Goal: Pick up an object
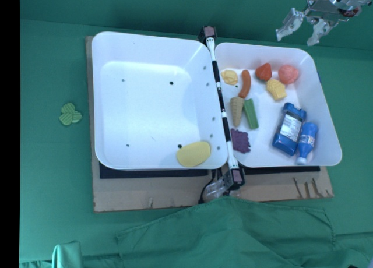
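Observation:
My gripper (pixel 303 31) hangs high above the far edge of the right bin (pixel 326 118), open, with nothing between its fingers. Below it the right bin holds several small items: a red strawberry-like piece (pixel 263 71), a pink-orange ball (pixel 288 74), a yellow ridged piece (pixel 275 89), a small yellow piece (pixel 229 77), an orange sausage shape (pixel 245 83), a tan cone (pixel 236 110), a green stick (pixel 251 113), a purple grape cluster (pixel 240 140) and two blue bottles (pixel 289 129) (pixel 306 141). A yellow oval (pixel 193 154) lies in the left bin (pixel 116 51) at its near right corner.
A green leaf-shaped piece (pixel 70 114) lies on the green cloth left of the bins. Both bins rest on brown cardboard (pixel 145 200). A divider bar (pixel 220 103) runs between the bins. Folded green cloth (pixel 233 232) covers the near edge.

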Robot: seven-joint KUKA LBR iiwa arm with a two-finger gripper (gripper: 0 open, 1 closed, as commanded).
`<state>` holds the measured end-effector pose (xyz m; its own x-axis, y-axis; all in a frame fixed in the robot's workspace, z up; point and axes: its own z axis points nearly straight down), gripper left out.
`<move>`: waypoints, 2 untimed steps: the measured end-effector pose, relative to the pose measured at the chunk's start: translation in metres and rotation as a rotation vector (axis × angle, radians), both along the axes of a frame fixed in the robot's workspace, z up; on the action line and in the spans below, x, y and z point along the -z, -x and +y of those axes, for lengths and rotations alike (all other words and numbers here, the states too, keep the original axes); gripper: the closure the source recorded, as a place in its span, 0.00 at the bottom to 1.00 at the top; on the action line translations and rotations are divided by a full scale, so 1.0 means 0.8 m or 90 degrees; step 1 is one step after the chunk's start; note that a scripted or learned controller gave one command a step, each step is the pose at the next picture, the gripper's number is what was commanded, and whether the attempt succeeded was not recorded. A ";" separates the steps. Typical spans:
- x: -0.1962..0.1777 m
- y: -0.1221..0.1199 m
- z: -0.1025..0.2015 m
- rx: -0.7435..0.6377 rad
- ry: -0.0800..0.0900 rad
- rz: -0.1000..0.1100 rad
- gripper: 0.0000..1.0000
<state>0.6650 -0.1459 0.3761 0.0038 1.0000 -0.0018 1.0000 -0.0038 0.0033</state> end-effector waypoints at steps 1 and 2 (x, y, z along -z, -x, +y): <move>0.000 0.000 0.000 0.000 0.000 0.000 0.00; 0.048 0.002 -0.004 0.000 0.001 0.002 0.00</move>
